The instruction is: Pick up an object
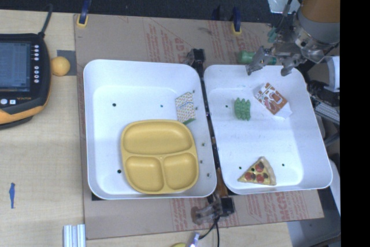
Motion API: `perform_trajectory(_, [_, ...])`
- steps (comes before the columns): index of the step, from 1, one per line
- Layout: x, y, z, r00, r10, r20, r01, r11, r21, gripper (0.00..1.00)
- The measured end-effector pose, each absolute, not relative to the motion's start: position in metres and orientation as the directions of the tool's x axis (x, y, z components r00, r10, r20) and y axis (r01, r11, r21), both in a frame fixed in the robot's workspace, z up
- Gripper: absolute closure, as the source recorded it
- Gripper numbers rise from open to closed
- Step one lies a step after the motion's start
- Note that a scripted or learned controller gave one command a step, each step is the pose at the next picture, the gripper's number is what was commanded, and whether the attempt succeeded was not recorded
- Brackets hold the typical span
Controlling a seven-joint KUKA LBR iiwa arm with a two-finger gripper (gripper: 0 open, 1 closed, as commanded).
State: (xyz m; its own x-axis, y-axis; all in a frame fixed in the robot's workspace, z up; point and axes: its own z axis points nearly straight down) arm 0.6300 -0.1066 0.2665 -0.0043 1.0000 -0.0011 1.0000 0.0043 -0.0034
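Yellow tray [159, 156], green block [242, 109], red-and-white packet [271, 98], white bins [98, 101].

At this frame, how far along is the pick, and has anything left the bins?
Nothing looks picked. The gripper hangs open over the right bin's far edge with nothing between its fingers. The green block, snack packet and pizza slice toy lie on that bin's floor. Descent, grasp and lift are all left.
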Motion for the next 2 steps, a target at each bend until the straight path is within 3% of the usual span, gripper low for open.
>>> perform_trajectory(1, [0.62, -0.111, 0.141, -0.004, 1.0, -0.001, 1.0, 0.004, -0.008, 0.0])
perform_trajectory(2, [0.623, -0.105, 0.091, -0.005, 1.0, -0.001, 1.0, 0.005, -0.005, 0.0])
